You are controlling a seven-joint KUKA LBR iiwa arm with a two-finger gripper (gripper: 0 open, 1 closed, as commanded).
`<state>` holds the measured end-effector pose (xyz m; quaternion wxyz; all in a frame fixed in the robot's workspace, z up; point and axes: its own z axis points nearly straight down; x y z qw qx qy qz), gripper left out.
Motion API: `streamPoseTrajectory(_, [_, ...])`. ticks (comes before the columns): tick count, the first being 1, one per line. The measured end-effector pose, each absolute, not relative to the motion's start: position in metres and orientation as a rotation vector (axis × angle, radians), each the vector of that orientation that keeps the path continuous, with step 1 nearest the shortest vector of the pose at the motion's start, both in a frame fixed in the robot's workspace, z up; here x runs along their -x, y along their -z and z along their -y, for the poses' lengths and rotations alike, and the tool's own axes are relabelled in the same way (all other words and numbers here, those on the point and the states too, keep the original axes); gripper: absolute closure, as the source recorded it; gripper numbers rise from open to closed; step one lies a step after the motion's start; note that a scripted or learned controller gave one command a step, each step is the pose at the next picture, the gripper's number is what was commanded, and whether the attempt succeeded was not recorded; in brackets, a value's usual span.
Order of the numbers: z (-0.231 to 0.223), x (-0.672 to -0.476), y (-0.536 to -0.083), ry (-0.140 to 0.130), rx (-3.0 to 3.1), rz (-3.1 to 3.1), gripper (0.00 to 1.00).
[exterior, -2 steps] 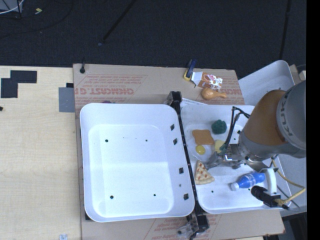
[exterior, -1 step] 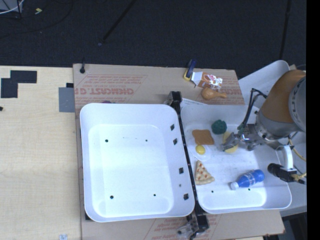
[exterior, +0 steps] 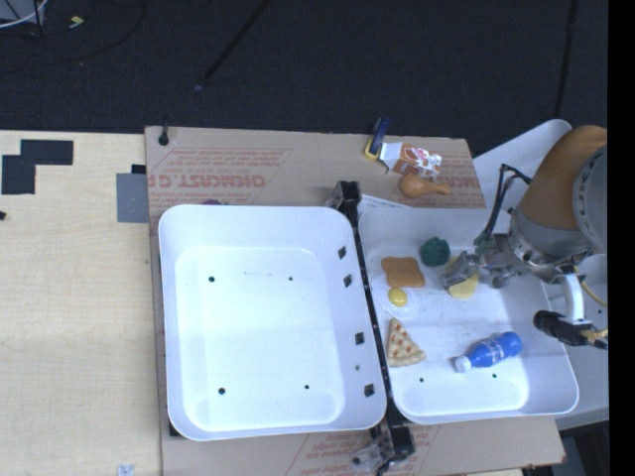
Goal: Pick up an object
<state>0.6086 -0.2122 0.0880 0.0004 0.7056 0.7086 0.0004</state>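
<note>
Gripper [exterior: 464, 272] sits low in right bin [exterior: 541, 390] w/ a yellow object [exterior: 462, 289] right btwn its fingers, clamped on it, green ball [exterior: 434, 252] just beside.

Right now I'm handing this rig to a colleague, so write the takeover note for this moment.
Gripper: low over the right bin, at a yellow piece; finger state unclear, nothing seen held.
Right bin contents: green object, orange-brown slab, small yellow ball, pizza slice, blue bottle lying on its side.
Left bin: left of the right bin.
Done: no pick visible.
Left: grasp one object and lift it.
</note>
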Motion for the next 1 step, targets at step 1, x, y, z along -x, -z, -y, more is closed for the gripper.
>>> streamPoseTrajectory(1, [0.2114, -0.6078, -0.0979, 0.002, -2.212, -2.233, 1.00])
